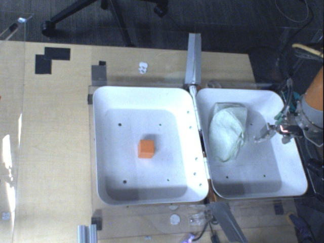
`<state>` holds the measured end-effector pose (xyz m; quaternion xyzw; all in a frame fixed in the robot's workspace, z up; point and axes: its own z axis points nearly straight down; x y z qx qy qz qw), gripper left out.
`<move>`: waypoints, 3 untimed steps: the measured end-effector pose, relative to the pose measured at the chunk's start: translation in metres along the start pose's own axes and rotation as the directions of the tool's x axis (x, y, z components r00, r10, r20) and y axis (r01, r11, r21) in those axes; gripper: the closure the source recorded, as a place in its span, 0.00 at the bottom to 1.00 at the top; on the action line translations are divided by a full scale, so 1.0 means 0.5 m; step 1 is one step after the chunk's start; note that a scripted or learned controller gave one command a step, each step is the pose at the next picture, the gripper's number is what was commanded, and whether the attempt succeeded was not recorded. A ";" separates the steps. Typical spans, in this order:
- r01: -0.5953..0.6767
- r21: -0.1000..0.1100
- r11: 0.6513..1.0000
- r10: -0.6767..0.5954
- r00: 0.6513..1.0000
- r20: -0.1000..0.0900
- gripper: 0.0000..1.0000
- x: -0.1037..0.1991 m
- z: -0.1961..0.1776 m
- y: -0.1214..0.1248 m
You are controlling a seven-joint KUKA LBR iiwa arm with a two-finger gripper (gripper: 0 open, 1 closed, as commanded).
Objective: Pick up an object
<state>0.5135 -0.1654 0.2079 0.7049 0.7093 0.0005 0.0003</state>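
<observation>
An orange cube [146, 148] lies near the middle of the left bin [109, 186]. A crumpled white, partly see-through bag [228, 130] rests in the left half of the right bin [293, 186]. My gripper [275, 134] hangs over the right side of the right bin, just right of the bag and apart from it. Its fingers [262, 134] are spread open with nothing between them. The orange band of the arm [314, 95] shows at the right edge.
A grey metal bar [193, 59] stands behind the seam between the two bins. The wooden bench [50, 135] stretches to the left. An office chair base [111, 4] sits on the dark floor behind.
</observation>
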 end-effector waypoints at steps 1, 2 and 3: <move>-0.018 -0.011 1.000 0.018 1.000 0.002 0.00 -0.078 0.237 0.177; -0.013 -0.017 1.000 0.013 1.000 0.002 1.00 -0.075 0.212 0.182; -0.224 -0.004 0.975 0.224 0.975 0.001 1.00 0.035 0.033 0.264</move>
